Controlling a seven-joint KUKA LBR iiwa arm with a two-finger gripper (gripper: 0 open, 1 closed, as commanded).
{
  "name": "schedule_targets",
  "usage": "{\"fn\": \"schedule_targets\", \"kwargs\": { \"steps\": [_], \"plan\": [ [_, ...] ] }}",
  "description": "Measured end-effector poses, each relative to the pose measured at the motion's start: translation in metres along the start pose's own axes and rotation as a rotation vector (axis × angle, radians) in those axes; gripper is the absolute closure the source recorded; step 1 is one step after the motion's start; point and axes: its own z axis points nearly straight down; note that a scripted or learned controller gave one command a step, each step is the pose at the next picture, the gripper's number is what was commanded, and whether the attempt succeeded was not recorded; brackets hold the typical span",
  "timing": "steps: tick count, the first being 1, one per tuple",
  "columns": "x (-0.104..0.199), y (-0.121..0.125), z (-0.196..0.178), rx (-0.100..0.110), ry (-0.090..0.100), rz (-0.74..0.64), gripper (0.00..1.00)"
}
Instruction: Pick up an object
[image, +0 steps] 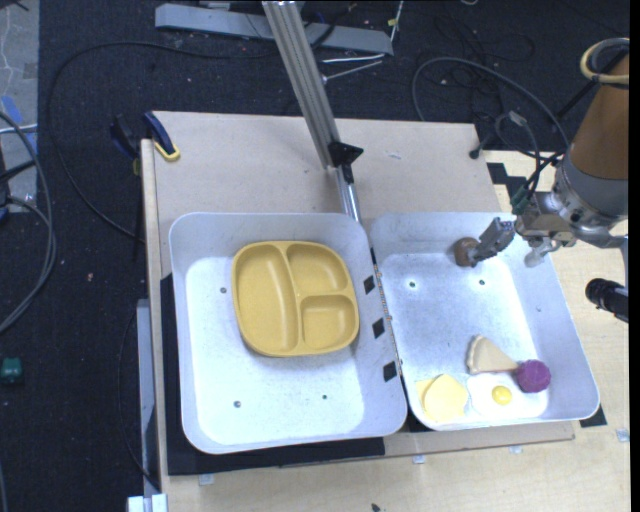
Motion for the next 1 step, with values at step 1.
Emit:
{"fn": "schedule_targets", "kwargs": {
  "steps": [1],
  "plan": [
    [0.0029, 0.0090, 0.0575, 0.005, 0.001, 0.001, 0.00]
  ]
}}
